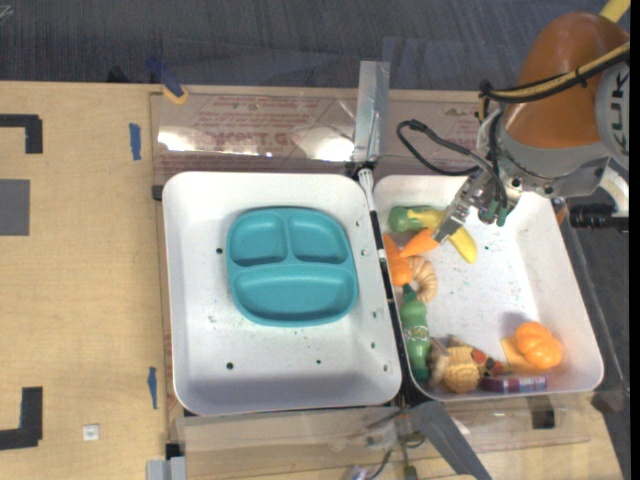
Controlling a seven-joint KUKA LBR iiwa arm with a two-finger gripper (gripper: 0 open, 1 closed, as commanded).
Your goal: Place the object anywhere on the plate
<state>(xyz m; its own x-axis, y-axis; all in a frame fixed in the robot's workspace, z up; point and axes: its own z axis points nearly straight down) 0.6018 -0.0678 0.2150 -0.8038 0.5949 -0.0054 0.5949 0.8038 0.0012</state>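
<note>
The yellow toy point(463, 245) lies just below our jaws, whose state we cannot tell; grasping comes first, then carrying left to the teal plate point(292, 265).

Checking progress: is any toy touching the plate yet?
Apart. The camera view shows the plate alone in the left bin, with the toys across the divider in the right bin.

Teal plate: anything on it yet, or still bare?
Bare. The plate lies in the left bin with all three sections showing plain teal.
</note>
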